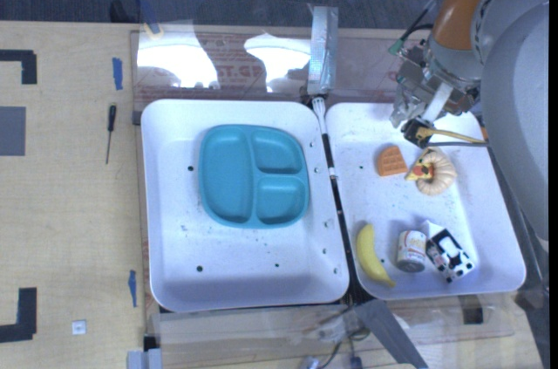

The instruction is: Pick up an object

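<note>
The gripper (408, 121) hovers at twelve o'clock in the right bin (485, 219), open or closed cannot be told, with the orange wedge (391, 160) just toward six o'clock of it and the banana (373, 256) at the bin's seven o'clock.

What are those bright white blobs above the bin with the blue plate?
In the camera view, that is glare, light bouncing off the clear panel behind the left bin; the blue plate looks evenly lit and sharp; the grey arm at the right edge looks blurry.

Grey arm (521, 88); orange wrist band (459, 17)
</note>
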### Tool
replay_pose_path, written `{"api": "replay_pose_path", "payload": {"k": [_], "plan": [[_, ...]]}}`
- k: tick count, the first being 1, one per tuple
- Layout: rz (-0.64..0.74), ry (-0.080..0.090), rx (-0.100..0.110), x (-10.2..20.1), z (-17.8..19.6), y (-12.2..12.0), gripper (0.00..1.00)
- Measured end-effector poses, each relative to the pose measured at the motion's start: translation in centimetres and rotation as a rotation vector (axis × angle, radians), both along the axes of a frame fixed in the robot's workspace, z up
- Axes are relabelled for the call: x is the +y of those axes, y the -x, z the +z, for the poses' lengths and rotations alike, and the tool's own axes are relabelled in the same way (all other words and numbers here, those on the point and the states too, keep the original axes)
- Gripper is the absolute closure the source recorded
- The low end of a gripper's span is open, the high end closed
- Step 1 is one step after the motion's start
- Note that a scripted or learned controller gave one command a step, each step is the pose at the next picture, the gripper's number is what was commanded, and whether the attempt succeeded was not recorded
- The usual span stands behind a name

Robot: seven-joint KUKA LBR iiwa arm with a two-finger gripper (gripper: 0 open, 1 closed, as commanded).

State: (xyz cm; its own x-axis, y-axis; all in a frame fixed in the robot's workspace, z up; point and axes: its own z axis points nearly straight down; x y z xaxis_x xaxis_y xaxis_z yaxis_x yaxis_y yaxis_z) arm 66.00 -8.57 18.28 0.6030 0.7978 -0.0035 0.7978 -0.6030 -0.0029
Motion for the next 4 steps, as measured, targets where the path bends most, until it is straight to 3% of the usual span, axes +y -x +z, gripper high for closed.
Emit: {"api": "replay_pose_path", "payload": {"k": [1, 2, 3, 4], "plan": [[-0.261, -0.001, -0.003, 0.7, 0.2, 0.1, 1.0], [-0.385, 0.001, -0.004, -4.5, 0.0, 0.5, 1.0], [-0.718, -0.002, 0.0, 0.2, 0.2, 2.0, 1.0], [-0.723, 0.0, -0.006, -1.6, 1.9, 0.9, 1.0]]}}
